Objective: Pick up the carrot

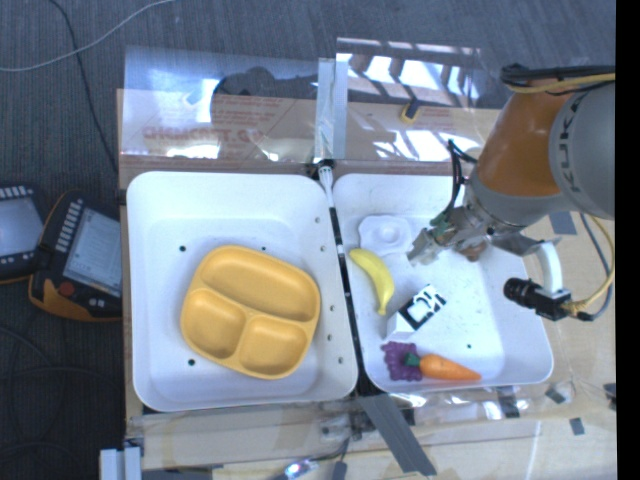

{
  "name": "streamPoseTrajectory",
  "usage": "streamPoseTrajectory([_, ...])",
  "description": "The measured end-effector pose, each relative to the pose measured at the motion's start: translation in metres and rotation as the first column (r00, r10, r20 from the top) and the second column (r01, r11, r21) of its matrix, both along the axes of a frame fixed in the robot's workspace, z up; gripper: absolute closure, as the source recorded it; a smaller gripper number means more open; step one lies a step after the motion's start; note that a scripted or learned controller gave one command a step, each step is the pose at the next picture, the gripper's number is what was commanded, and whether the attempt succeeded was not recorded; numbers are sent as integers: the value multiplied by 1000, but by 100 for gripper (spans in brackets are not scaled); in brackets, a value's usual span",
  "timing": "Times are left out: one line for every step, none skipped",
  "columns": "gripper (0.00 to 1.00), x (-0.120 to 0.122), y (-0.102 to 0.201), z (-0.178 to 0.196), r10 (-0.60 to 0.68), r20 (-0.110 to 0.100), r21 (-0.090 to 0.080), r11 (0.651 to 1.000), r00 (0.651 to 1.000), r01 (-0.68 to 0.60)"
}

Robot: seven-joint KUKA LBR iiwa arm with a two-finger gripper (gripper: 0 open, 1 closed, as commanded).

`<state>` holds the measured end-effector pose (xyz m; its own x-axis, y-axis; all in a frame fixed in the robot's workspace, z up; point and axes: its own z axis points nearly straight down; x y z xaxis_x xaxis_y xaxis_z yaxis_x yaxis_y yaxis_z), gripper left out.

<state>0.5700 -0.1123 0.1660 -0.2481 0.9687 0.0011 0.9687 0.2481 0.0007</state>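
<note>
A: Where is the carrot (pixel 449 369)?

B: In the right-hand bin (pixel 520 353), down by its near wall, a little left of that wall's middle.

A: How does it lie?

B: Flat on the white floor, lengthwise almost along the near wall. The thick end points left, and the body tapers to a narrow tip on the right, which sits slightly lower in the view.

A: What does it look like?

B: Bright orange, smooth, short and cone-shaped, like a toy vegetable. Just 1 piece, whole.

A: Is anything against it?

B: Its thick end touches a small purple bunch of grapes (pixel 402 359). Nothing grips it; it rests free on the floor of the bin.
</note>
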Motion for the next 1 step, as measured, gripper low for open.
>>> streamPoseTrajectory([0,0,0,0,0,0,0,1000,1000,0])
